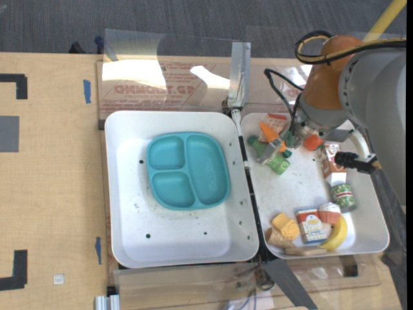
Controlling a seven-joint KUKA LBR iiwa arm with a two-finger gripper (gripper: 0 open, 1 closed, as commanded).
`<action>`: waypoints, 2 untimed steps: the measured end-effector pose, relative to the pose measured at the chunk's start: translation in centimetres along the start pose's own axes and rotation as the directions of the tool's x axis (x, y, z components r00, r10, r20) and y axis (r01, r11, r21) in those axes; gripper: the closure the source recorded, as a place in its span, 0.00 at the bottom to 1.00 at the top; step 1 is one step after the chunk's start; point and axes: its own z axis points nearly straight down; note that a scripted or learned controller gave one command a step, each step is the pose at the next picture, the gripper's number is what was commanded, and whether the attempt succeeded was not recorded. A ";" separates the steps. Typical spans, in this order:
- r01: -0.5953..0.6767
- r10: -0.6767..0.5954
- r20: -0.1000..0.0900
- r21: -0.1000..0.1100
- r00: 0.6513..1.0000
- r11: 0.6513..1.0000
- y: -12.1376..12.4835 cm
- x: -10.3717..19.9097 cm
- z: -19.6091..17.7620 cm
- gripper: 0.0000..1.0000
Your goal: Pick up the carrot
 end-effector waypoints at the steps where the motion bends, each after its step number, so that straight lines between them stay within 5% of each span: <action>1: 0.003 -0.003 0.007 -0.004 1.000 1.000 0.2 -0.1 -1.2 1.00; 2: -0.230 0.230 0.004 -0.009 0.973 0.973 1.2 2.7 -9.9 1.00</action>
